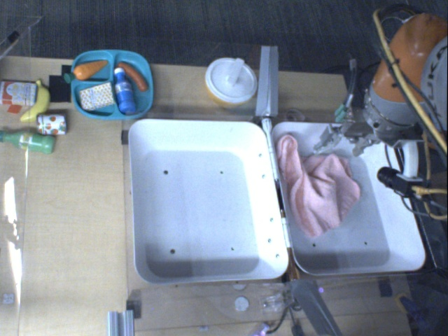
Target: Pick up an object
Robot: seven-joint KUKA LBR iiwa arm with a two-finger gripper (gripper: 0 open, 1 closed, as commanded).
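Above the right shallow white plastic bin [402, 254], we lower our seemingly open two-finger gripper [345, 140] squarely onto the crumpled pink cloth's [318, 187] thickest fold.

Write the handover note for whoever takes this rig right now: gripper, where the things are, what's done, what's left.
Gripper: over the far edge of the right bin, fingers spread, nothing between them, just above the pink cloth.
Pink cloth: crumpled in the right bin, against its left wall.
Left bin: beside it.
Done: nothing lifted.
Left: descend onto the cloth, close, lift.
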